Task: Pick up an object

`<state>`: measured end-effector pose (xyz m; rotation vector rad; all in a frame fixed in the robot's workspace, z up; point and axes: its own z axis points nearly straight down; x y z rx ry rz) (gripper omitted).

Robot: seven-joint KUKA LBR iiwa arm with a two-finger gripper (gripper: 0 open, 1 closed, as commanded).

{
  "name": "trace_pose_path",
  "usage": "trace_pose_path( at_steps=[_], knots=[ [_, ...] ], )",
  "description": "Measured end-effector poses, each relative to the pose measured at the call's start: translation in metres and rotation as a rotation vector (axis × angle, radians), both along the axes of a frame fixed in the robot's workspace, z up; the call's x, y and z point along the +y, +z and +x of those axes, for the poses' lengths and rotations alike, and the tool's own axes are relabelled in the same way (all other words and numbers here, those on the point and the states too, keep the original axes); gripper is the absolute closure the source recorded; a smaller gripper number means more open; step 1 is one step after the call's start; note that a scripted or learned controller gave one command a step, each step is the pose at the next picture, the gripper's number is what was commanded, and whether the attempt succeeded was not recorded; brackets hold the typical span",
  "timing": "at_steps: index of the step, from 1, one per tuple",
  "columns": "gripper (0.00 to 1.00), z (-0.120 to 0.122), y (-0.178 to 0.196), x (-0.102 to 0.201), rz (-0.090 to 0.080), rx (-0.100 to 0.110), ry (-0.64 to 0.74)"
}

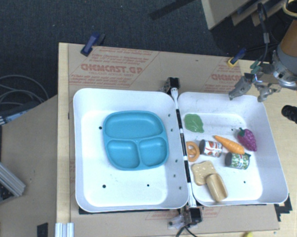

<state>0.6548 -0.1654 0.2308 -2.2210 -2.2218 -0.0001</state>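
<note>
The right bin (268, 123) holds several small toy foods: a green leaf (194, 123), a pretzel (192, 150), a small can (210, 148), an orange carrot (229, 144), purple grapes (247, 138), a green-labelled can (237, 160), a slice of bread (203, 171) and a tan bread roll (217, 187). My gripper (251, 90) hangs above the far edge of the right bin, its two fingers spread open with nothing between them. It is well clear of all the objects.
The left bin (86, 157) holds a blue divided tray (135, 140). A black clamp (173, 85) sits where the two bins meet at the back. A blue clip (92, 43) lies on the cardboard at the far left corner.
</note>
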Motion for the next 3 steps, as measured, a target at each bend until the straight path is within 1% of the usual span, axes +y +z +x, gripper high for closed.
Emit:
trace_pose_path(
  at_steps=[1, 2, 3],
  knots=[
    [0.0, -0.019, -0.136, -0.046, -0.001, -0.003, 0.001],
    [0.0, -0.067, -0.146, -0.051, 0.007, 0.002, 0.003],
    [1.0, -0.067, -0.136, -0.054, 0.0, -0.002, 0.0]
  ],
)
